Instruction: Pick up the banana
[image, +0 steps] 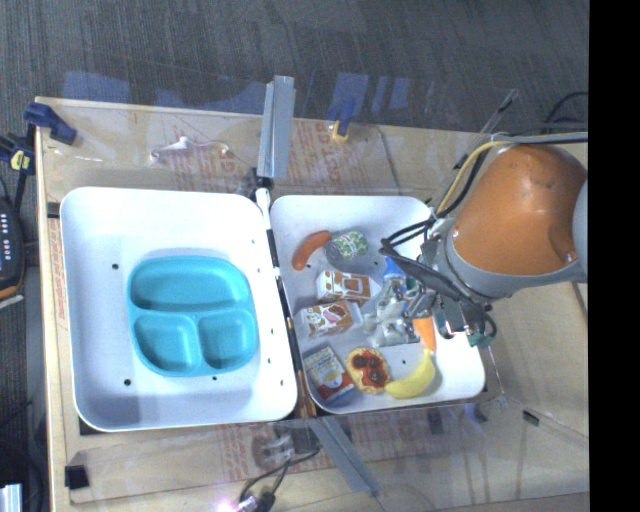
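Two shallow white bins side by side on the bench. Left bin carrying a blue divided tray and nothing of the task. Right bin crowded: an orange-red sausage and a greenish can toward the far wall, two small cartons in the middle, a blue packet and a round pizza-like toy toward the near wall.

Banana lying flat in the right bin's near right corner, curved, just beside the pizza toy and close to the bin wall. Awkward spot: little room for a finger on the wall side, a neighbour on the other.

Arm reaching in from the right, orange band looming over the bin's right edge, wrist tipped down into the clutter. End effector over the middle of the right bin, near the cartons and above the banana in the picture, apart from it. Cannot tell how it is set: metal, cables and a bit of orange packed together there, possibly another object under it, too muddled to call. Nothing plainly gripped.

Judging from this, banana not yet picked. Next move likely a shift toward the near right corner, then a descent across the banana's narrow width rather than along its curve, keeping off the wall and the pizza toy.
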